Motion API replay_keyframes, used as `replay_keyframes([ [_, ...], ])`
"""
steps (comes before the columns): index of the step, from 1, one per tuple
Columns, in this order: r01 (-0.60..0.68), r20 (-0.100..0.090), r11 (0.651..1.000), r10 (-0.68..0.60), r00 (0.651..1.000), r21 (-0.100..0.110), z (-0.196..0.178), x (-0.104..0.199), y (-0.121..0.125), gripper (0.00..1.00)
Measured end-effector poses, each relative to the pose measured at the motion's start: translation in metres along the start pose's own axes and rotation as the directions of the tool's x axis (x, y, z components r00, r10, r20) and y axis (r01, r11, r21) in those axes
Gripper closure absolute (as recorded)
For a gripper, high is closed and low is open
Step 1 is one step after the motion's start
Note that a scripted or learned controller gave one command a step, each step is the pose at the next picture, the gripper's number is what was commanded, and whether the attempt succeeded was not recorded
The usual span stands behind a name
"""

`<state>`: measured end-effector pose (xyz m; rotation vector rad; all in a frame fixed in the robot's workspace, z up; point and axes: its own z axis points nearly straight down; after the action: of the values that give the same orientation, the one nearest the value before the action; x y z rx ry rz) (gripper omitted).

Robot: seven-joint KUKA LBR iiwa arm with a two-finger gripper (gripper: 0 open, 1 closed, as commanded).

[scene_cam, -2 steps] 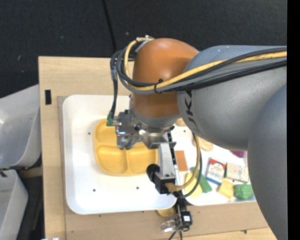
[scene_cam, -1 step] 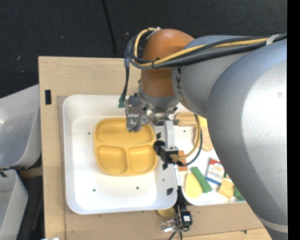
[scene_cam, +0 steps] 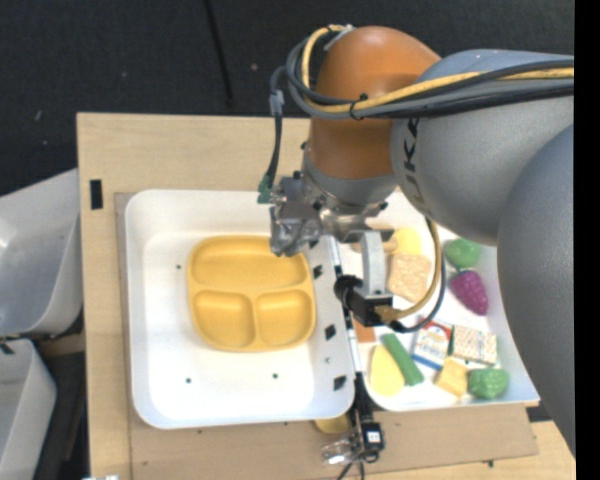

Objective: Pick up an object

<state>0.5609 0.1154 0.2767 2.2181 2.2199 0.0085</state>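
While the claw point(scene_cam: 292, 230) hangs at the yellow tray's point(scene_cam: 250, 293) upper right rim, grip state indeterminate, nothing appears lifted; the pick itself looks still to do.

Black lettering shows on the grey arm point(scene_cam: 460, 168) just beside the orange band, cut off at the edge, so only a "K" reads. Two small printed cartons point(scene_cam: 450, 343) in the right bin carry print too tiny to read.
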Motion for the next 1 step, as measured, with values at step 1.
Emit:
replay_keyframes([
  [1, 0.007, 0.001, 1.000, -0.007, 1.000, 0.009, 0.0055, 0.0588, -0.0407, 1.00],
])
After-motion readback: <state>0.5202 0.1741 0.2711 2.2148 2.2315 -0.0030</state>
